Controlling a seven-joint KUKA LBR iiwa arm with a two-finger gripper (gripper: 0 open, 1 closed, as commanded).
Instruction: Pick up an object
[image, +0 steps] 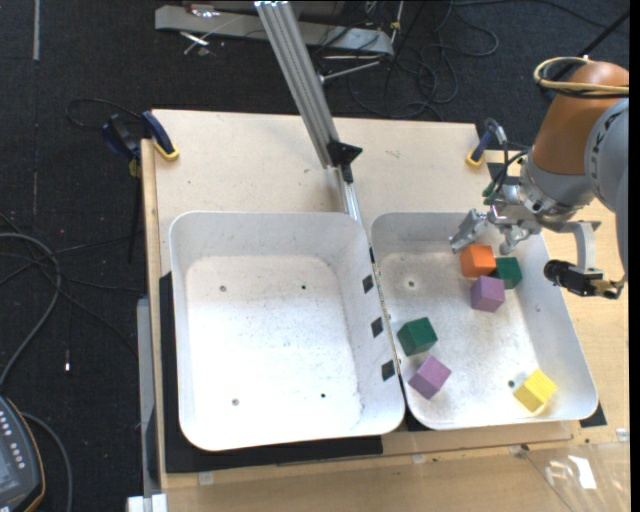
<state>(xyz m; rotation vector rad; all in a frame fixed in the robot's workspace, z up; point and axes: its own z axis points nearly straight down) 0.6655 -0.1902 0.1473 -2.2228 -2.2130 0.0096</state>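
The right bin (560, 330) holds several small blocks. An orange block (477, 260) lies near its far edge, touching a dark green block (509, 271), with a purple block (488, 293) just in front of them. My gripper (489, 237) hangs over the far part of this bin, right above the orange block. It is open, its fingers (463, 236) spread apart with nothing between them. Further forward lie a green block (417, 335), a second purple block (430, 376) and a yellow block (536, 390).
The left bin (190, 300) stands beside the right one, joined along a raised middle rim. A slanted metal pole (305, 85) rises from behind the bins. Clamps sit at the bench's far corners (160, 140).
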